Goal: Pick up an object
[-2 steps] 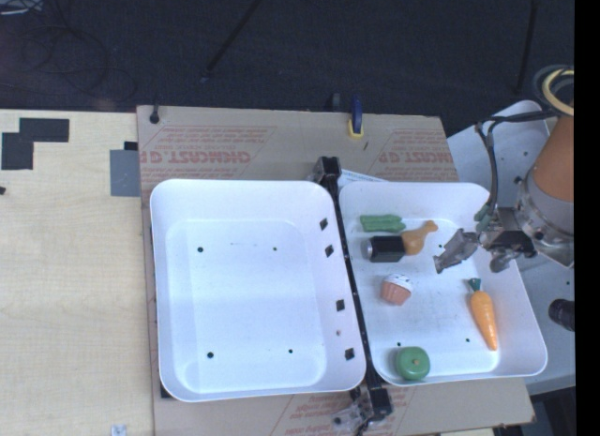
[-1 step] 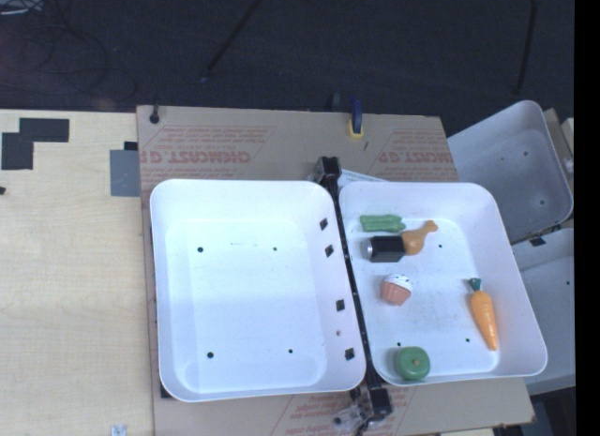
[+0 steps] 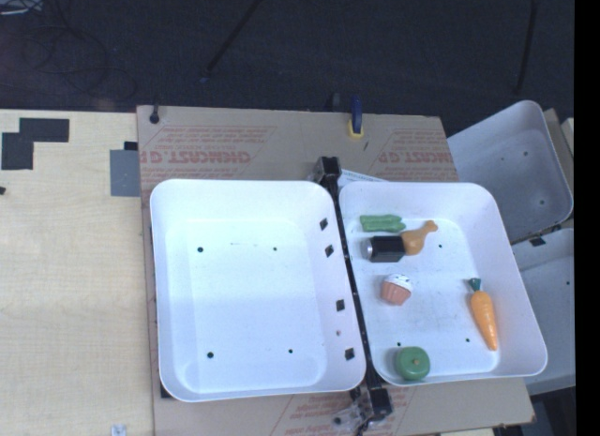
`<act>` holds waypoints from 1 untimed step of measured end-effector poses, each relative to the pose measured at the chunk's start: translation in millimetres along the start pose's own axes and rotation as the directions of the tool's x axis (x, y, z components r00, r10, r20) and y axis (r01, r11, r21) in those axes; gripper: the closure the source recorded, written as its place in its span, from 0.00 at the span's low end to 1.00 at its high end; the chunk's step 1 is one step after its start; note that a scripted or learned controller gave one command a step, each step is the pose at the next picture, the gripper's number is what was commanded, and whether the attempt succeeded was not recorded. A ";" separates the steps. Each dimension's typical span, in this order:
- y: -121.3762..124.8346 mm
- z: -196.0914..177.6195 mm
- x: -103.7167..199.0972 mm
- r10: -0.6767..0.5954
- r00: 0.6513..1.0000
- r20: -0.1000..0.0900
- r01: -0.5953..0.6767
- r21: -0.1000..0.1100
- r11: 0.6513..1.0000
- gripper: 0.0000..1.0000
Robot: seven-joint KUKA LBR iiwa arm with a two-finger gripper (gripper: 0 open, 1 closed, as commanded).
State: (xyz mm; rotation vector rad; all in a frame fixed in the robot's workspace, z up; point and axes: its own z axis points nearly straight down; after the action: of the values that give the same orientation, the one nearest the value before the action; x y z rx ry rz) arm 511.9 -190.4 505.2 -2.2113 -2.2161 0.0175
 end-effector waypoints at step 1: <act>-34.7 60.9 61.0 -0.002 1.000 -0.003 0.002 0.000 1.000 1.00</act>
State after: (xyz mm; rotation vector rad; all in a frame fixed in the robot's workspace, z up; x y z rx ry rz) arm 476.1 -129.5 444.8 -2.2072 -2.2171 0.0135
